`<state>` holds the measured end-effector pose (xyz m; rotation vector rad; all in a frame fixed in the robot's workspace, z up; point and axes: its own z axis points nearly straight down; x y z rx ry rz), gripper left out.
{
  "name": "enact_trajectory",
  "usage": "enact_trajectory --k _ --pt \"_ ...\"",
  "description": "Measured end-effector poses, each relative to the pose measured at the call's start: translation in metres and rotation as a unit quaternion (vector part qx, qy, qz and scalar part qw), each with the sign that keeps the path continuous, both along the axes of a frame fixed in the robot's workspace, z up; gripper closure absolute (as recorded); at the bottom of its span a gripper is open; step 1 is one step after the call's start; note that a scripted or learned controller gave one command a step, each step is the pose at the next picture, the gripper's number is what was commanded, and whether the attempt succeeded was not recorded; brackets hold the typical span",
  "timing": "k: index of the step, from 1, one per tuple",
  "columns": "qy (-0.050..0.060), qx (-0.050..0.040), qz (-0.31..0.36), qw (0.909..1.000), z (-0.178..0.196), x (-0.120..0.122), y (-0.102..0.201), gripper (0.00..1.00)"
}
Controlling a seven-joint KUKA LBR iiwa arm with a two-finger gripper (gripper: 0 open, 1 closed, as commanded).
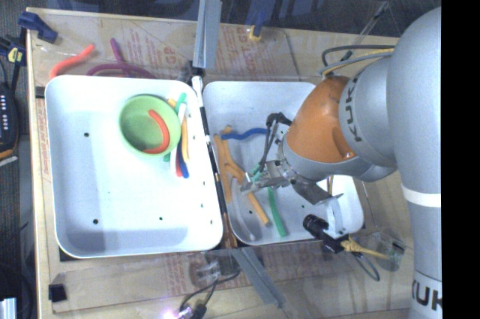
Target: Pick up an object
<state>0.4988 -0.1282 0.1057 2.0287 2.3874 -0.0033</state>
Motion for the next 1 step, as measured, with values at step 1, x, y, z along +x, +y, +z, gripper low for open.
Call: enact_trajectory --k 1 --pt "0.003 0.0035 0.052 0.9987 0.1302 0.0243 -0.0127 1.00"
